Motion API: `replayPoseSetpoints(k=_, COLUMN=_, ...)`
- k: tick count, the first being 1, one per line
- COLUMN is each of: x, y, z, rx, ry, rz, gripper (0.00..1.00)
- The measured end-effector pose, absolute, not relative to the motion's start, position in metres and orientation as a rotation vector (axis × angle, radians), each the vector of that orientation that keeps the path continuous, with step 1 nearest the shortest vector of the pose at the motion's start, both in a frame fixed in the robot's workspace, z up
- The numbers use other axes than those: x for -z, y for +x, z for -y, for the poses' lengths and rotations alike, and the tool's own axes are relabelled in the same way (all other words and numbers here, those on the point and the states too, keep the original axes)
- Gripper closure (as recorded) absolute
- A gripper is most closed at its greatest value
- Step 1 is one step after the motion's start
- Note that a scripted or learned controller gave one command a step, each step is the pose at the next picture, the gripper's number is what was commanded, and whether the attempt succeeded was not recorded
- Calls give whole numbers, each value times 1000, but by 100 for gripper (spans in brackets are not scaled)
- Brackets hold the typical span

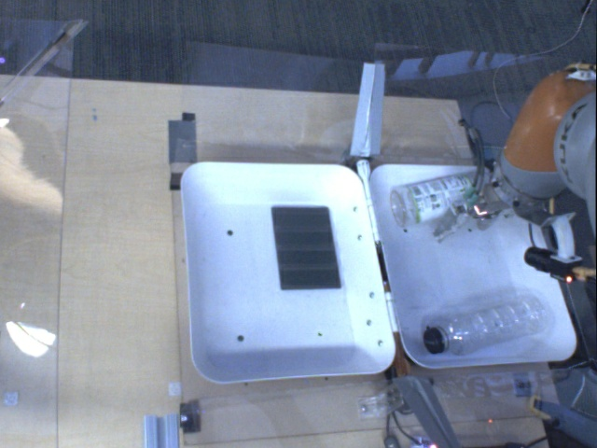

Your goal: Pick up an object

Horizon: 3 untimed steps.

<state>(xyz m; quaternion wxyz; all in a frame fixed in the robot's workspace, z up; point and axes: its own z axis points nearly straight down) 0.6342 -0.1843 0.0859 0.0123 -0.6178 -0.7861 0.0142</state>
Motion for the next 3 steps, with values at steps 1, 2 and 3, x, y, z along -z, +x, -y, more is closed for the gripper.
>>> replayPoseSetpoints(k=1, x=-86, y=651, z=211, rx=-62, ry=-2112, rz=2248, gripper=0)
replayPoseSetpoints(k=2, x=-86, y=655, z=152, rx=-56, ry=-2082, rz=2306, gripper=0)
replayPoseSetpoints(k=3, x=-197, y=594, z=206, rx=6, ry=-2081, rz=2365, gripper=0)
